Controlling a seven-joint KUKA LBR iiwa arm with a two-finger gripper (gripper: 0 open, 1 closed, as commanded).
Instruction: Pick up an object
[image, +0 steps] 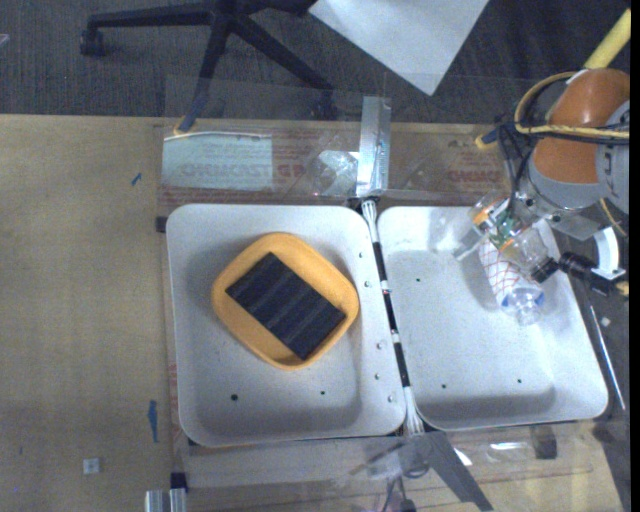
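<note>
An orange, rounded-square object (285, 300) with a black ribbed panel on top lies tilted in the middle of the left bin (200, 400). At the upper right of the right bin (480, 390), my gripper (508, 240) hangs low under the grey arm with the orange band (590, 105). A small clear plastic item (521, 300) with a bluish end lies just below the gripper and looks close to or touching it. Glare and the wrist hide how the two meet.
A metal bracket (375, 150) and crumpled clear plastic (335, 170) sit behind the bins. Cables (520, 115) loop beside the arm. A black fitting (570, 265) juts out at the right bin's right rim. A ridge (388, 310) divides the two bins.
</note>
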